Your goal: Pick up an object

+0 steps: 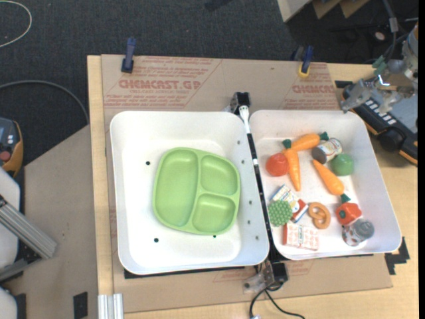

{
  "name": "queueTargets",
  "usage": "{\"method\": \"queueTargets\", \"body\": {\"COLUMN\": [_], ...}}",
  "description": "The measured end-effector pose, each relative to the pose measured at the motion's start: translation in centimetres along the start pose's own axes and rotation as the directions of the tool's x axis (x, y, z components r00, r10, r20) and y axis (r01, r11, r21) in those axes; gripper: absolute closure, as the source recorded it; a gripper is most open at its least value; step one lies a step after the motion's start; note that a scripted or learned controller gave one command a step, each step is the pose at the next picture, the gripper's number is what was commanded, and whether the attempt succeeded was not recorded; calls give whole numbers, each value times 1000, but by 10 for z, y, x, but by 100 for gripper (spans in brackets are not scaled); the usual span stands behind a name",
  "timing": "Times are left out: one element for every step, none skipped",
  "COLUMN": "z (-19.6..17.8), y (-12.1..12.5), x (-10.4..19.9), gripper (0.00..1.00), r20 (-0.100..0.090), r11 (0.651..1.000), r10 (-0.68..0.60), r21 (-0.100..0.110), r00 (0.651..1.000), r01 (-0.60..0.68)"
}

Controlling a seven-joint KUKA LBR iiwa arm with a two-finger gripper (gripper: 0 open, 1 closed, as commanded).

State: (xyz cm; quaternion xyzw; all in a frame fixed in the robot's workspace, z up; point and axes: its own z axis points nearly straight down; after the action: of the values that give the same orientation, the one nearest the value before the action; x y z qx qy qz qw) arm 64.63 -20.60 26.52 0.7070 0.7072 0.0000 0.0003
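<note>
Left bin (126, 198): holds one light green divided plate (196, 191) with three compartments, lying flat near the bin's centre.

Right bin (378, 178), touching the left bin along a shared edge: holds a scatter of small toy foods. Near the shared edge, a red tomato (277, 164) with an orange carrot (293, 168) just beside it. A second carrot (305, 141) lies toward the back. Below these, a green round piece (280, 212) and a small printed packet (301, 237). Centre: a pretzel (319, 214). Further right: a third carrot (329, 177) on a slant, a small can (327, 150) beside a green ball (343, 165), a red pepper (348, 212), and a grey lidded jar (359, 231).

Both bins sit on the cardboard-covered surface (166, 78).

Gripper (362, 95): outside the right bin, past its back right corner, well apart from all objects. Cannot tell the state of the fingers.
</note>
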Motion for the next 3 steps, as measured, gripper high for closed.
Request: {"method": "queueTargets", "body": {"z": [173,155,174], "y": [-46,-43,-29], "x": [31,29,69], "gripper": [0,100,100], "r20": [-6,1,-2], "r11": [1000,1000,1000], "r10": [0,1,-3], "r21": [10,-4,2], "r00": [1000,1000,1000], "r01": [0,-1,3]}}
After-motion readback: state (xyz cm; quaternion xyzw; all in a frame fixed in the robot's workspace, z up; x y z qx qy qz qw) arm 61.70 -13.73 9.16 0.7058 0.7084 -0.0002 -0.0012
